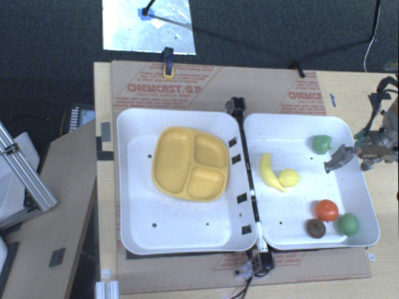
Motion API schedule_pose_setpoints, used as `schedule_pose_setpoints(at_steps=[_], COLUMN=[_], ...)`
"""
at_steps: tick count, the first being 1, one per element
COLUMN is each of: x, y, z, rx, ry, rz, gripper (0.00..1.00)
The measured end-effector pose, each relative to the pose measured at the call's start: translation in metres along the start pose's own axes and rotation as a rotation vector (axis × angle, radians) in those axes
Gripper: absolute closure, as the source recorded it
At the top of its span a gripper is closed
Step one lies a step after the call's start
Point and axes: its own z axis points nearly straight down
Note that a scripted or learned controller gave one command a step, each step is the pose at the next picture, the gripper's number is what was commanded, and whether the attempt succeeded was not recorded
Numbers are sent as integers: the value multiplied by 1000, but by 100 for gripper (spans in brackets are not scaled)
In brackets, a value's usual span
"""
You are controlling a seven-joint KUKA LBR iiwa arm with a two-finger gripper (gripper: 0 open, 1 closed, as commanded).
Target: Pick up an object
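My fingers [336, 159] hang at the right bin's [293, 122] far right edge, over its white floor, nothing between them. Whether they are spread or closed I can't tell from this angle.

Taking the green lime [321, 144] as my landmark: it sits just left of and slightly above my fingers, apart from them, and is my likeliest target. Small, round, green, smooth-looking.

Risks, as I judge them:
- The lime is round, so a closing off-centre would probably squirt it sideways or roll it toward the bin wall.
- It lies near the wall behind it; coming down there could knock my fingers against the rim.
- I'm offset from it now, so dropping straight down would likely catch bare floor.

Other things, from the lime: banana [269, 172] and lemon [288, 178] touching, down-left; tomato [326, 210] well below; green ball [348, 223] and brown piece [316, 228] lower again. Yellow tray [190, 163] far left, in the left bin [134, 229].
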Motion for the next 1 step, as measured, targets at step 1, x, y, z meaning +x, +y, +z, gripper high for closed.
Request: schedule_pose_setpoints(at_steps=[1], x=[0], y=[2], z=[-5], rx=[-9], ry=[-2], rz=[-3], gripper=[0])
